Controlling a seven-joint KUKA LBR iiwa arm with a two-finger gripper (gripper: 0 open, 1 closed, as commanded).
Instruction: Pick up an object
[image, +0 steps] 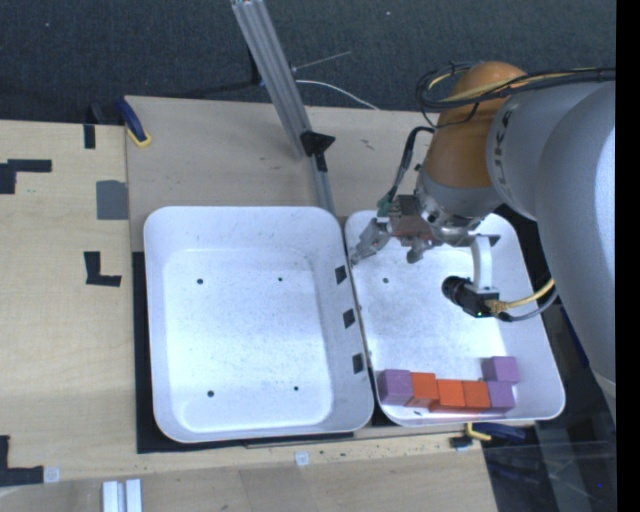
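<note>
- I read no brand, label or legible writing anywhere in my view; the only marks are black tape pieces (95, 268) stuck on the tabletop (60, 330) toward 9 o'clock, angular and matte
- The tabletop is pale wood-grain board, flat and smooth; a ribbed metal rail (280, 85) slants across it from 12 o'clock down to the bins
- The left bin (245, 320) is a shallow white plastic tray with rounded corners; its floor looks speckled and carries four small dark dots
- The right bin (450, 330) is the same white moulded shape, touching the left one along their shared rim
- The blocks (450, 388) lie in the right bin at its 6 o'clock wall; they are matte, square-edged cubes, purple and orange, packed in a row touching one another, with one purple cube stacked at the row's 3 o'clock end
- The tool (385, 238) hangs over the right bin's 11 o'clock corner, well apart from the blocks; it is metallic grey with cables; I cannot tell how wide it stands, and I see nothing gripped in it
- The arm (545, 130) is smooth grey casing with a glossy orange band, entering from 3 o'clock
</note>
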